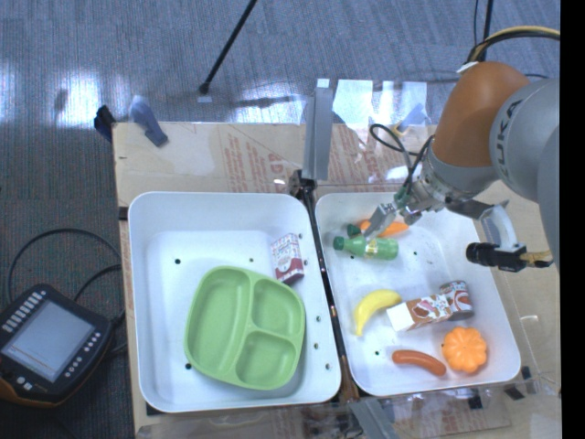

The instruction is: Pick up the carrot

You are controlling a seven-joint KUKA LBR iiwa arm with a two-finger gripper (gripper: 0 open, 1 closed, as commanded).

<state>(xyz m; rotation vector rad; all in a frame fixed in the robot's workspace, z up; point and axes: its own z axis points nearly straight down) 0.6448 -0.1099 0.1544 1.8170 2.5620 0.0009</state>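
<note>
Carrot point(391, 230) is seen directly under the claw point(388, 219), beside the green bottle point(367, 246) in the right bin point(508, 337); claw grip state cannot be determined.

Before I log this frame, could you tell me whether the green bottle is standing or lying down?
Lying down: the green bottle rests on its side on the right bin's floor, cap toward the left bin, beside the carrot.

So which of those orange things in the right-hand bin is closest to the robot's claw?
The carrot, right by the gripper at the bin's far end beside the green bottle. The pumpkin and sausage lie at the near end.
</note>
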